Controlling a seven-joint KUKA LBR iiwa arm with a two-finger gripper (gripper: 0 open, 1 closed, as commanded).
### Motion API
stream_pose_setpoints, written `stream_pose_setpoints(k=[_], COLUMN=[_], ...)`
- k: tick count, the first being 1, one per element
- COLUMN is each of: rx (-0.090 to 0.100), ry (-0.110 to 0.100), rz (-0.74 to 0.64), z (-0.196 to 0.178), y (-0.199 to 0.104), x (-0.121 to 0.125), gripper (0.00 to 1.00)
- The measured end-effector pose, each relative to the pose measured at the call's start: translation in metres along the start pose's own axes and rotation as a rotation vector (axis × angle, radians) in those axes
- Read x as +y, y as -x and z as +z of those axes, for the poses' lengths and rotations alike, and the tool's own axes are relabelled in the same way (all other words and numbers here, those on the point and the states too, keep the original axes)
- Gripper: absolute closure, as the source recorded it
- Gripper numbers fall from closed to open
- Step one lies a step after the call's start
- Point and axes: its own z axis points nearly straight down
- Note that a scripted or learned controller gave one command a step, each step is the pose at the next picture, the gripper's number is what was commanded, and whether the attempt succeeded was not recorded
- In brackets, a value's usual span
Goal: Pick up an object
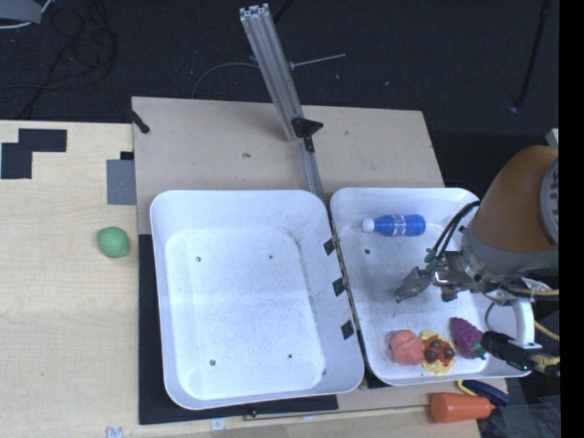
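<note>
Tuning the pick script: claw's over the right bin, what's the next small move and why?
Probably shift the claw toward the near edge of the right bin and descend over the orange-pink toy. The claw sits above bare bin floor with nothing visible between its tips, while the toys cluster near that edge and the blue bottle lies farther off.

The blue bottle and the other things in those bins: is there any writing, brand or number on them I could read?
None can be read.
The blue bottle, lying in the right bin, has a label too blurred to make out.
The toys near that bin's front edge bear no lettering that I can see.
</note>
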Motion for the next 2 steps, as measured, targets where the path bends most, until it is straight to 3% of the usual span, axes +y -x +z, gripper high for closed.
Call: stream_pose_setpoints(k=[1, 2], rx=[-0.001, -0.002], ry=[0.007, 0.009], rz=[0.000, 0.002], z=[0.049, 0.037], y=[0.000, 0.001], x=[0.001, 0.001], gripper=[0.00, 1.00])
